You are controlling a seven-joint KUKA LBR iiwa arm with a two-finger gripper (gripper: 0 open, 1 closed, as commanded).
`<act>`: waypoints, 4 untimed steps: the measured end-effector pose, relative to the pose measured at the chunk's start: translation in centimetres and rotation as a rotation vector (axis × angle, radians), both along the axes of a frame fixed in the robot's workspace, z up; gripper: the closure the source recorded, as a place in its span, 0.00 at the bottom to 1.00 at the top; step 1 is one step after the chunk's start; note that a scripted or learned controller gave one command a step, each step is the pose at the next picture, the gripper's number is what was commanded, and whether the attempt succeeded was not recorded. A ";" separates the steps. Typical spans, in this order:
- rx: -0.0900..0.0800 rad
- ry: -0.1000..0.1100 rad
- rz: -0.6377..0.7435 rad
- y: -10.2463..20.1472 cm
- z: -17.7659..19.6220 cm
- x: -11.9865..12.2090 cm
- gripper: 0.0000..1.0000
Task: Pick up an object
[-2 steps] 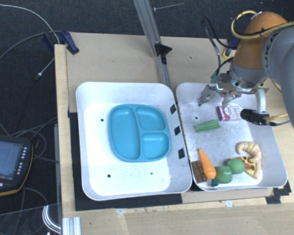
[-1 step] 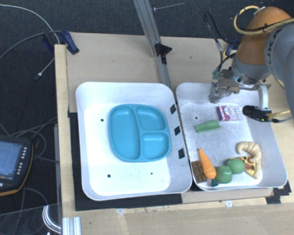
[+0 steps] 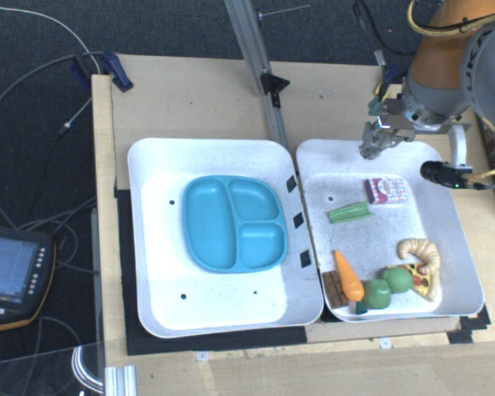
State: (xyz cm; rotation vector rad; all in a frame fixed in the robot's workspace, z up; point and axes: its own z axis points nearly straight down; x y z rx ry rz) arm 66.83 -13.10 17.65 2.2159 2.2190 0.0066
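My gripper (image 3: 371, 148) hangs over the far rim of the right bin (image 3: 458, 221), with nothing between its fingers. Just below it, inside that bin, lie a small purple and white packet (image 3: 386, 190) and a green pea pod (image 3: 348, 213). Along the bin's near side sit an orange carrot (image 3: 348, 276), a brown chocolate bar (image 3: 333, 289), a green pear (image 3: 378, 295), a green apple (image 3: 398, 280), a croissant (image 3: 421, 252) and a pizza slice (image 3: 421, 280).
The left bin (image 3: 148, 221) holds a blue divided plate (image 3: 233, 223). A metal pole (image 3: 252, 48) slants up from between the bins at the back. A teach pendant (image 3: 12, 272) and cables lie off the bench at left.
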 end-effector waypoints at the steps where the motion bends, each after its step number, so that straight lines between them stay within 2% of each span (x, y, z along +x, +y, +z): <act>1: -0.001 -0.003 0.000 0.1 6.6 0.5 1.00; 2: 0.000 0.002 0.000 0.1 8.5 0.6 1.00; 3: 0.003 0.010 0.003 5.6 7.1 0.0 1.00; 4: 0.004 0.009 0.004 10.4 7.7 -0.8 1.00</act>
